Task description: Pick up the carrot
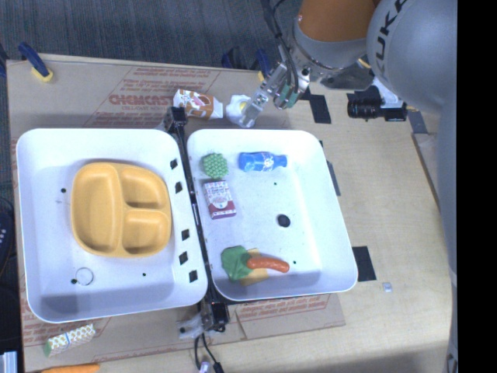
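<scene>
apparently tilted, hand [256, 109] hovers above right bin's [330, 231] far rim.

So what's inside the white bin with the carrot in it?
The right bin holds the carrot with its green top, a blue bottle, a green ball and a red packet. Something yellowish under the carrot is mostly covered.

A single fixed camera looks down at a slant from above the bench [373, 208], taking in both white bins [101, 150] side by side, the arm [404, 29] entering from the right.
</scene>
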Action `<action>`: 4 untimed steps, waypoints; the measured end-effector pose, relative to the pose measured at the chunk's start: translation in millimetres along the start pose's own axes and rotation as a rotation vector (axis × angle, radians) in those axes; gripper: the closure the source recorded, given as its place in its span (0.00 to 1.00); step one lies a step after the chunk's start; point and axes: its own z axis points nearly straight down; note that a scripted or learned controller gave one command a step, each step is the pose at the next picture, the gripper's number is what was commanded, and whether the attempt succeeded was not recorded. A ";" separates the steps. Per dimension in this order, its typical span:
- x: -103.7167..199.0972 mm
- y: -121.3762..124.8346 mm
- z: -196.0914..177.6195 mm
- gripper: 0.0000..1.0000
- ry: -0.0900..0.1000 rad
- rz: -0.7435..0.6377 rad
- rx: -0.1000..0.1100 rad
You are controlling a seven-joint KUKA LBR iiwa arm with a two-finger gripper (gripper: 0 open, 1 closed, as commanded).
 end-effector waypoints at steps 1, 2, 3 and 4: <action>-14.7 -68.9 9.2 1.00 0.003 -0.360 0.001; -26.2 -148.5 -25.7 1.00 -0.001 -0.567 0.000; -2.5 -194.4 33.7 1.00 0.003 -0.726 0.000; 18.9 -211.1 -33.5 1.00 -0.001 -1.141 0.000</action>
